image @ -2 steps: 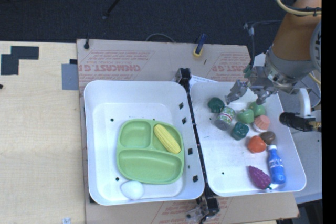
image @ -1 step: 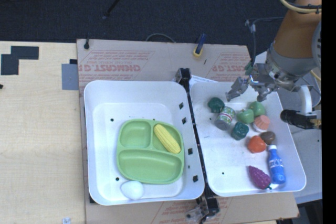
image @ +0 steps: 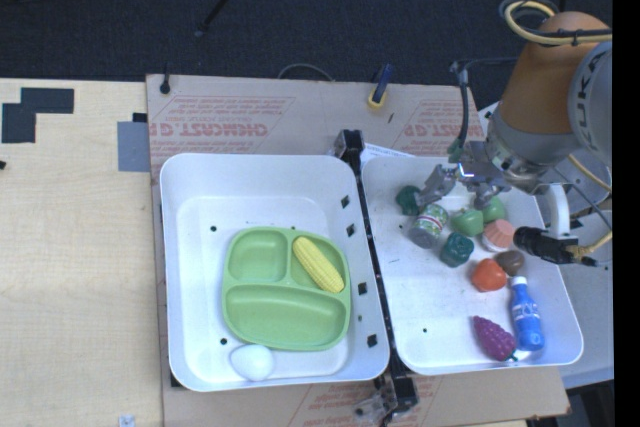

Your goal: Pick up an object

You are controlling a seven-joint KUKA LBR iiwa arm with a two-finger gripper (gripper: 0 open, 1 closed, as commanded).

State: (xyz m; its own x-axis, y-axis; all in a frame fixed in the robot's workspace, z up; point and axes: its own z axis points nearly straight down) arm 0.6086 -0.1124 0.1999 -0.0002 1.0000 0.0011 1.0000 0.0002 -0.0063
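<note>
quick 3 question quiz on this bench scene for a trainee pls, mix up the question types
1. True or false: the corn lies in a compartment of the green tray.
2. Which bin holds the blue bottle? A) left bin B) right bin C) neither
3. Fill in: the white egg lies in the left bin, just outside the tray's ____ edge.

Key
1. True: upper right compartment.
2. B, beside the purple toy.
3. Near (bottom) edge; whether it touches is unclear. The gripper hovers over the right bin's toys.
</note>
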